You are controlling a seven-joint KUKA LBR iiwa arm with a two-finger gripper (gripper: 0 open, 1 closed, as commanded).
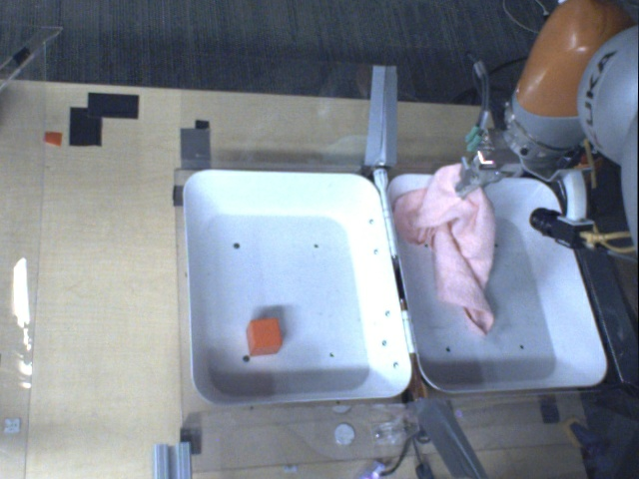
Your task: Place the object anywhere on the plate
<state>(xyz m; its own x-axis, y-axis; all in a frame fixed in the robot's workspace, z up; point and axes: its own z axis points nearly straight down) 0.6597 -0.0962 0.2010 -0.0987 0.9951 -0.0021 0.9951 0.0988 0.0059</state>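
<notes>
A pink cloth (pixel 459 239) drapes across the left part of the right bin (pixel 559 317), one end trailing toward the bin's middle. Its upper corner is pulled up into a peak between the fingers of my gripper (pixel 471 176), which is shut on it near the bin's back edge. The grey arm with its orange band (pixel 564 38) reaches in from the upper right.
A small orange block (pixel 265 336) lies in the front left of the left bin (pixel 290 218). A metal divider post (pixel 380 118) stands between the bins at the back. Black markers (pixel 100 116) sit on the bench at far left.
</notes>
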